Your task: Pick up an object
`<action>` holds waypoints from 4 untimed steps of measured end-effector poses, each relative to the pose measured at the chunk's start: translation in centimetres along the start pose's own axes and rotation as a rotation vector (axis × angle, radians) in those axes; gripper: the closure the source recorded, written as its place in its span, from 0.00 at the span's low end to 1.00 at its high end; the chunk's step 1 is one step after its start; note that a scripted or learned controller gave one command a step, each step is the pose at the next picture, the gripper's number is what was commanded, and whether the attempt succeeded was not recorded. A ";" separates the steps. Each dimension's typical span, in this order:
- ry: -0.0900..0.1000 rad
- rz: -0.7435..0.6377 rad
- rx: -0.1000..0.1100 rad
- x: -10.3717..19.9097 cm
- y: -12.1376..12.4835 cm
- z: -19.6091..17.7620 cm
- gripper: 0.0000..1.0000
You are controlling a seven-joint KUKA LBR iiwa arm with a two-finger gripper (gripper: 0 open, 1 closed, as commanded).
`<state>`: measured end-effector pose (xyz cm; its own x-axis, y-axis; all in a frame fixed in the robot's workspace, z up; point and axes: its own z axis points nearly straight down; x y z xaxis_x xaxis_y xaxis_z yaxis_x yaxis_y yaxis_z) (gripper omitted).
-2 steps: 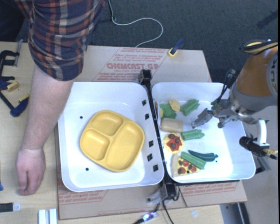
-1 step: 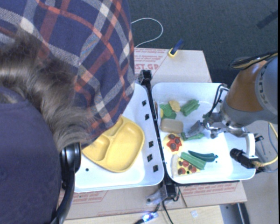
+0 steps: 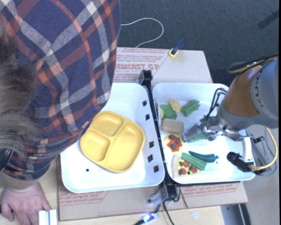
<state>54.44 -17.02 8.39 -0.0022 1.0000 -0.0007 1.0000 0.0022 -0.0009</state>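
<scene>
Camera view: yellow plastic divided plate [image 3: 113,141] mid left white bin [image 3: 75,179]. Right white bin [image 3: 187,89] holds toy foods: tan block [image 3: 172,126], pizza slice [image 3: 184,167], green pepper [image 3: 190,107]. End effector [image 3: 195,135] low near the bin's centre; grip state can't tell.

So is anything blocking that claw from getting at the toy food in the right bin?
Nothing visible is. The gripper is already low inside the right bin, among the toy food. A tan block lies just to its left, and a green bean pod just below it in the picture, both uncovered.
</scene>
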 end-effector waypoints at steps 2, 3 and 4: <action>0.000 0.001 -0.003 -0.2 0.9 -5.7 1.00; -0.001 0.002 -0.005 -1.2 1.3 -11.1 1.00; 0.000 0.000 -0.003 -1.2 1.4 -14.2 1.00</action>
<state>55.87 -18.20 22.63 -0.0017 1.0000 -0.0006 1.0000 0.0017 0.0024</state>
